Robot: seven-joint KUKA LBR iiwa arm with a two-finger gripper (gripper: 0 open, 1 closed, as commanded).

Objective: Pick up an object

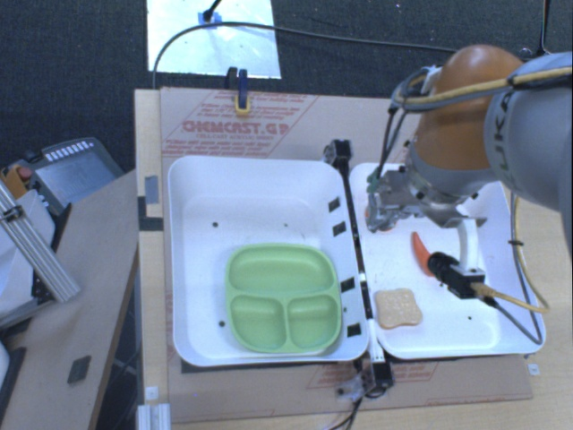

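My gripper [380, 213] hangs low over the left part of the right bin [501, 330], close to the divider between the bins. A small reddish thing [385, 227] shows right at its tip, mostly hidden by the gripper, and I cannot tell whether it is held. An orange carrot-like piece [420, 249] lies just right of the gripper on the bin floor. A tan slice of toast [398, 308] lies flat near the bin's front left corner.
The left bin [215, 195] holds a green divided plate [285, 297] toward its front right. Black clips line the divider [345, 231] between the bins. The grey arm with its orange band [466, 106] covers the back of the right bin.
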